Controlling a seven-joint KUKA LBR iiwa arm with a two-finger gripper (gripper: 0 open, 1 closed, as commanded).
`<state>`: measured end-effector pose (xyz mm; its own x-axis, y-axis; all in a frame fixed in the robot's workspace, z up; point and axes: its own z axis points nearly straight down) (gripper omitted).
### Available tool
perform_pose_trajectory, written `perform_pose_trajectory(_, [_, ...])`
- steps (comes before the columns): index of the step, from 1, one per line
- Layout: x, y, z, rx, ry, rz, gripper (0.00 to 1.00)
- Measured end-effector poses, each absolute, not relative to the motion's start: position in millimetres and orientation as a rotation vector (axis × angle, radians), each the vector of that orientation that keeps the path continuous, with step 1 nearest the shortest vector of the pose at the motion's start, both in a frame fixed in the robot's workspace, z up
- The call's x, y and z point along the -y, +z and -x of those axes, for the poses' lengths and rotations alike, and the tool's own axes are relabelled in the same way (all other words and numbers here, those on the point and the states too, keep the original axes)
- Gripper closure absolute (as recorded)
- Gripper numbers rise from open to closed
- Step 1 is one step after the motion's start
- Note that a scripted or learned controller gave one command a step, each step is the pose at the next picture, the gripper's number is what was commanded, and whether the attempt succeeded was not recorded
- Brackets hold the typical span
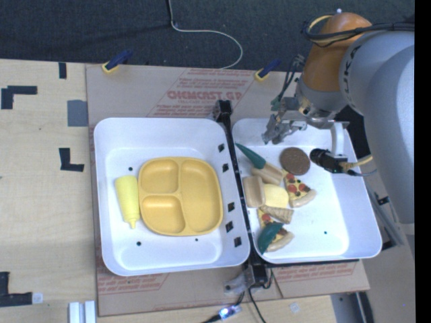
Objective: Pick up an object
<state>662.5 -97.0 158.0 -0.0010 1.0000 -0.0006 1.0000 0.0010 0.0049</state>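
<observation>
My gripper [275,134] hangs over the back left part of the right bin [337,241], with nothing visible between its fingers. Just below it lie a green pepper-like piece [251,156] and a round brown cookie [294,161]. Further toward the front sit a pizza slice [298,189], bread-like pieces [254,190], a pale yellow cheese block [275,196], and a green and tan item [273,236]. None of these touches the gripper.
The left bin [114,247] holds a yellow divided plate [180,195] and a yellow bottle [127,199]. A black divider [232,173] runs between the bins. The grey arm with its orange band [330,46] fills the upper right. A cable [202,29] lies behind the bins.
</observation>
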Motion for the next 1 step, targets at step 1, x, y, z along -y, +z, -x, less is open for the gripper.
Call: perform_pose_trajectory(1, [100.4, 202.6, -668.3, -2.220, 0.003, -2.218, 1.00])
